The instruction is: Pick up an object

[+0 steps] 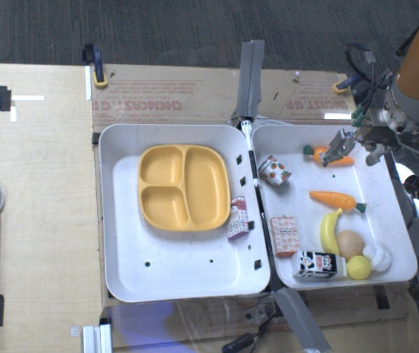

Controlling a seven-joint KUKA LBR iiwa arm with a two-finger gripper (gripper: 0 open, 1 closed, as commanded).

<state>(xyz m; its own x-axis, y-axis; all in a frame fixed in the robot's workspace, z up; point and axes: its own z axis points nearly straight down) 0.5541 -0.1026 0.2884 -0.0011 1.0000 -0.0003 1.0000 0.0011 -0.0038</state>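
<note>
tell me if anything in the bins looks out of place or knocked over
One thing stands out: a small carton in the left bin lies tipped against the edge of the yellow plate, next to the divider. All the other food items sit loose in the right bin. Nothing looks spilled or broken.

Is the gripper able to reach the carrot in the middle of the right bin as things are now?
Probably yes. The gripper hangs over the right bin, near its far side, and the carrot lies just below it in the view, on bare bin floor. The banana is close beside it, but nothing covers it.
</note>
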